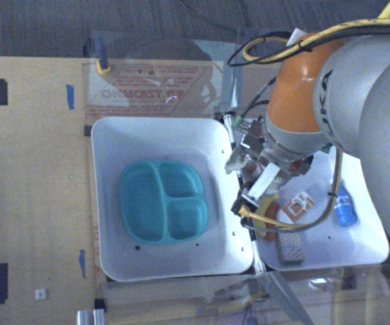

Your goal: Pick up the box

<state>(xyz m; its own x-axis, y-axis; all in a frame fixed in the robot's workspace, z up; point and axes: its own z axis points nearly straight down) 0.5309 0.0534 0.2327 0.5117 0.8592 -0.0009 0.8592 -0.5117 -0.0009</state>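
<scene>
Box [298,207], white-orange: in right bin [365,244], just beside gripper [250,166]; whether gripper is open, cannot tell.

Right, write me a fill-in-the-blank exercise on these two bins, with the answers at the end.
1. The teal plate has ____ compartments.
2. It lies in the bin on the view's ____ side.
3. The box, white with an orange mark, shares the other bin with a grey speckled block and a small ____ bottle.
Missing words: three; left; blue.
</scene>
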